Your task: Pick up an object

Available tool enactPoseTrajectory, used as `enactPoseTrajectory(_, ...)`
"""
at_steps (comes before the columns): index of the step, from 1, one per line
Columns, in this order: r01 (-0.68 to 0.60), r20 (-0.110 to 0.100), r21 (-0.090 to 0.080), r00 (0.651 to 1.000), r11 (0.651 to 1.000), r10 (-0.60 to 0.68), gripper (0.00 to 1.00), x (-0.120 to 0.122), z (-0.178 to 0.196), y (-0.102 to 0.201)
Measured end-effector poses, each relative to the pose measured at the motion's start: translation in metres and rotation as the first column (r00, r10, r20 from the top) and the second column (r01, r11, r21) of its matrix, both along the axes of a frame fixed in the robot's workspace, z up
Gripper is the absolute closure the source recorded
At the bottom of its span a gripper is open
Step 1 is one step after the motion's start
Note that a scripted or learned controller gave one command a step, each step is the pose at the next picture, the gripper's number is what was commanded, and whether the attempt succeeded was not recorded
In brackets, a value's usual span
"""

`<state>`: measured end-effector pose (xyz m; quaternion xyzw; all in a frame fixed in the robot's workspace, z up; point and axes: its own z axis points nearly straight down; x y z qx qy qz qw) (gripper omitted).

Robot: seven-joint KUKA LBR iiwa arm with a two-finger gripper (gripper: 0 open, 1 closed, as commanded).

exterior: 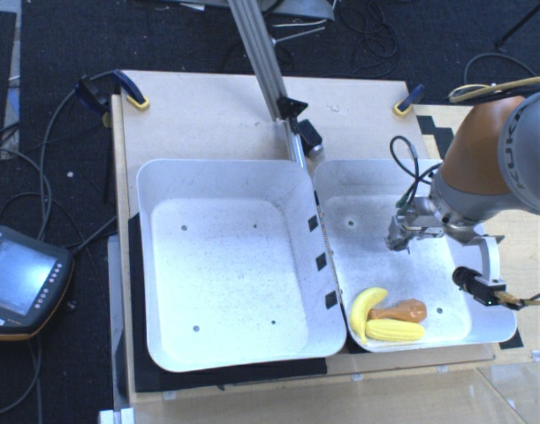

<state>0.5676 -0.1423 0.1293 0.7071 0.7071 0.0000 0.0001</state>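
Bench (216, 113), pale wood top. Bearing two shallow white bins side by side, touching: left bin (163, 184), right bin (358, 179). Yellow clamps at far corners: left clamp (135, 101), right clamp (404, 106).

A: Count of shallow white plastic bins?
B: Two: left white bin (225, 263), right white bin (367, 206), side by side.

A: Loose items?
B: Three, all in the right bin: one curved yellow banana (367, 306), one yellow corn cob (395, 330), one orange-brown drumstick-shaped piece (402, 311).

A: Arms?
B: One grey arm with orange band (482, 148). One handheld grey control pendant (22, 279) on the floor.
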Motion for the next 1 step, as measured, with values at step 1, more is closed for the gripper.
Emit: enactPoseTrajectory(1,0.000,0.005,-0.001,1.000,1.000,0.000,1.00,0.0016,0.0625,-0.0031)
